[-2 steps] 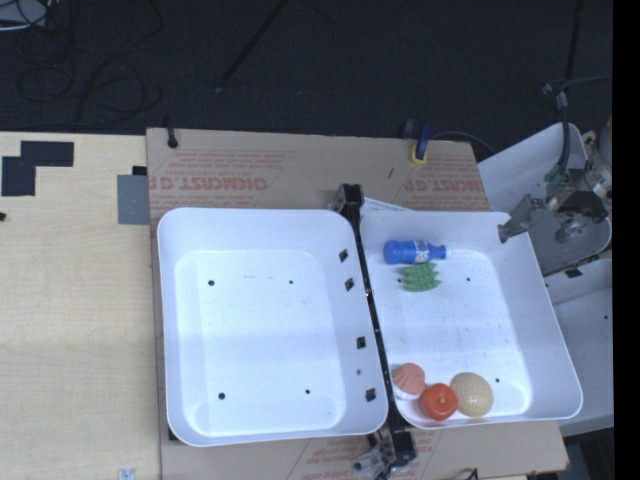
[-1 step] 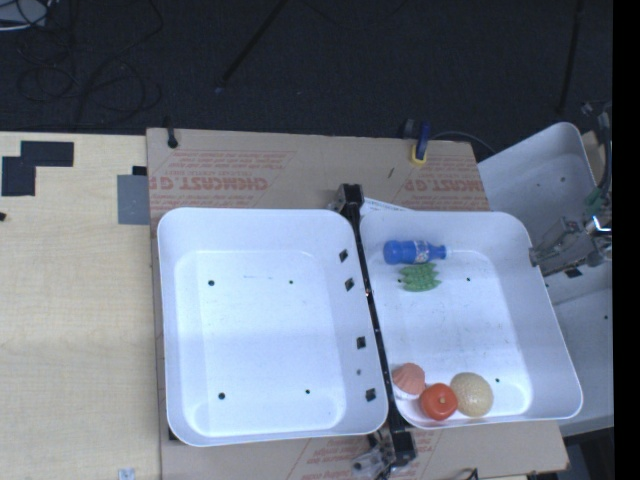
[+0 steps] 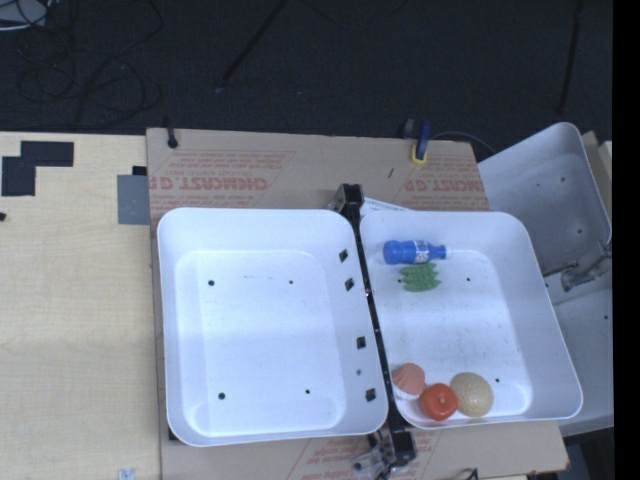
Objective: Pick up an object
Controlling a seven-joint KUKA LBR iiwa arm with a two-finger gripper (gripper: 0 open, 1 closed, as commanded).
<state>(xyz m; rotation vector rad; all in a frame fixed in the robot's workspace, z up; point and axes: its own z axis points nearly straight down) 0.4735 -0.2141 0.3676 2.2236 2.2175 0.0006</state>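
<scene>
A dark floor strewn with cables is lying behind a pale wooden bench (image 3: 70,318), on which a printed brown cardboard sheet (image 3: 260,173) is carrying two shallow white plastic bins. How the gripper is standing, released or clenched, I cannot tell, and nothing is showing as held. On the side the arm is reaching from, a curved grey-white panel (image 3: 545,183) is leaning beside the right-hand bin (image 3: 548,303), which is holding all the candidates. At its near corner three rounded pieces are crowding together: a beige, slightly mottled ball (image 3: 472,394), a glossy red-orange round toy like a tomato (image 3: 438,401) touching it, and a salmon-pink rounded piece (image 3: 408,377) just beside that, close to the bin wall. Towards the far end a small blue plastic bottle with a white cap (image 3: 415,252) is lying on its side, with a flat green leafy toy (image 3: 421,278) just below it. The bottle is probably the easiest pick: light, stiff, somewhat slippery, best taken across its barrel at mid-length. The round pieces are likely rolling away under pinching and are hemmed in by the wall. The left-hand bin (image 3: 260,328), smooth and dotted with small holes, is sitting beyond a black divider.
</scene>
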